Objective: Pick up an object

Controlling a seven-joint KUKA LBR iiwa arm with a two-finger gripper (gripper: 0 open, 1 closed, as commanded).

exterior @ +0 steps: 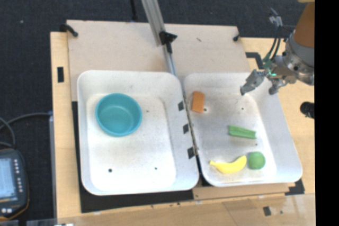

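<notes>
Right bin (275,129): orange block (197,101) upper left, green stick (242,132) centre, banana (229,165) and green ball (256,160) at bottom. Left bin (159,166): blue bowl (118,114). Hand (263,82), fingers spread wide and holding nothing, above the right bin's upper right edge.

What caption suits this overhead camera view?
Robot arm's gripper hovers over right bin holding orange block, green stick, banana, lime.

arm (303,34): orange band on the upper segment, grey metal collar beneath | cables: thin grey loops above the orange part, dark wires with a green spot down the wrist's left side | hand (260,83): small, grey metal, two slim fingers (250,84) with dark tips on a boxy grey base
</notes>
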